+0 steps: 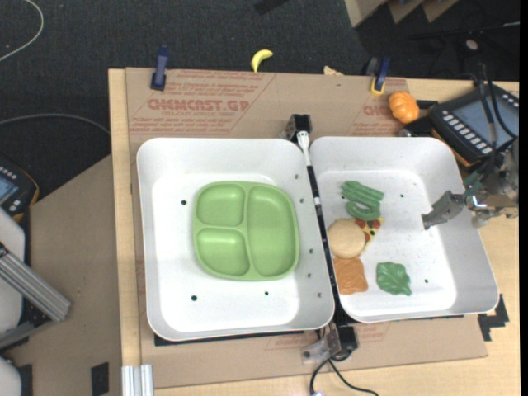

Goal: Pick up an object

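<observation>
You see two white bins filling the middle of the frame: the left bin [157, 221] holds a green divided plate [246, 231] at its centre, and the right bin [462, 246] holds the small items. At the right bin's right rim, the gripper [441, 210] reaches in from the frame's right edge, and you cannot tell how far it is open; nothing shows in its grasp. Toward the right bin's left side lie a green bean pod piece [363, 198], a tan bun [346, 238], an orange-brown slice [351, 276] below it and a green leaf [393, 278] at lower centre.
</observation>
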Tool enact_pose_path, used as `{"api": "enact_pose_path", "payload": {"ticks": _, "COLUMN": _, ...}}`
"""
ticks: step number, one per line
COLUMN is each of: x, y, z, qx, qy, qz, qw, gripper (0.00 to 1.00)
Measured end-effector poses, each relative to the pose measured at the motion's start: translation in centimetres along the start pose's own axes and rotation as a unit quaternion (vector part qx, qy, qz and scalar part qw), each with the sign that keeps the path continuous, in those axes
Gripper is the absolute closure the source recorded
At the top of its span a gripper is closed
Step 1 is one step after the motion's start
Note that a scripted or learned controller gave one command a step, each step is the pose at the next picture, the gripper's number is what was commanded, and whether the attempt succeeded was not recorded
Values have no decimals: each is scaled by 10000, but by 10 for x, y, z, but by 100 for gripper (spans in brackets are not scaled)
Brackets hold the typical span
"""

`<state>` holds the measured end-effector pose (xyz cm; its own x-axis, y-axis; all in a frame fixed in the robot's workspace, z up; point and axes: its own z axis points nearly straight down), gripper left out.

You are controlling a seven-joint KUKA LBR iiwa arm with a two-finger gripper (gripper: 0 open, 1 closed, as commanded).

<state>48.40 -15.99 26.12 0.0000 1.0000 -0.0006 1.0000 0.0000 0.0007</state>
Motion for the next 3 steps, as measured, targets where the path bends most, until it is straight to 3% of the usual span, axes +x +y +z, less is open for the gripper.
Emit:
{"api": "enact_pose_path", "payload": {"ticks": 1, "x": 57, "y": -2, "z": 134, "qx": 67, "qy": 33, "qz": -20, "qw": 10000, "gripper": 0}}
{"api": "enact_pose_path", "payload": {"ticks": 2, "x": -5, "y": 40, "z": 150, "qx": -14, "qy": -20, "qz": 16, "qw": 10000, "gripper": 0}}
{"api": "enact_pose_path", "payload": {"ticks": 3, "x": -19, "y": -7, "z": 177, "qx": 25, "qy": 15, "qz": 18, "qw": 10000, "gripper": 0}}
